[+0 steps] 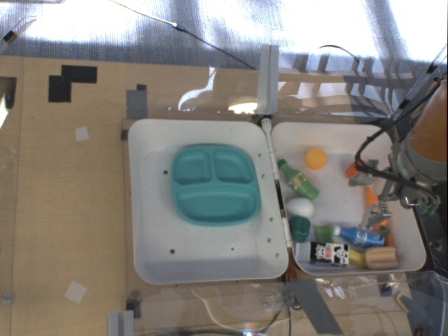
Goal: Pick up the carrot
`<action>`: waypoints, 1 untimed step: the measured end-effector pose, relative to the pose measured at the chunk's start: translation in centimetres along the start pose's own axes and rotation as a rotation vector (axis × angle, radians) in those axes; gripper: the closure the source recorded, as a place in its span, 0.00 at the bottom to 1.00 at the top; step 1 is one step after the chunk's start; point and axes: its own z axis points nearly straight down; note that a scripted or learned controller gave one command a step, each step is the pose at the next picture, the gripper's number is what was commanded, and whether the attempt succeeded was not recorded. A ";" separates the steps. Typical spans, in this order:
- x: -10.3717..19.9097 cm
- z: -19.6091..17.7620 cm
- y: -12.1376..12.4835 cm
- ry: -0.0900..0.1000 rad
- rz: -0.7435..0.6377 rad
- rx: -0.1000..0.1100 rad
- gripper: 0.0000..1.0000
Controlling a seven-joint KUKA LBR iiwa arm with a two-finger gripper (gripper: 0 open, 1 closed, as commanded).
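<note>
Two white bins sit side by side on the tan counter (70, 208). The left bin (150, 257) has a teal plate (215, 184) with three sections lying flat in its middle. The right bin (329, 142) is full of small toys.

The carrot (371, 197) is in the right bin, near its right side. It is orange, and just a small piece of it can be seen. The gripper (378, 212) hangs right over it and covers its lower part. I cannot tell if the gripper is grasping the carrot or just sitting above it, because the metal parts and black cables (367, 152) are in the way.

Lots of things crowd around the carrot. Another small orange piece (351, 169) pokes out just above it, beside the cables; I cannot tell what it is. A blue bottle (362, 236) lies just below the gripper. A tan block (381, 258) sits in the bottom right corner, with a yellow thing (357, 259) beside it. A black and white box (329, 253) lies along the bottom wall. A small green thing (325, 232) is above that box.

Farther left are a green bottle (297, 179), a white egg (300, 207) and a dark green cup (299, 228). An orange ball (316, 159) sits alone near the top.

The arm (428, 135) comes in from the right and is cut off at the edge.
</note>
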 end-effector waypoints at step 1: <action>-2.1 5.6 -4.4 0.002 0.083 0.000 0.00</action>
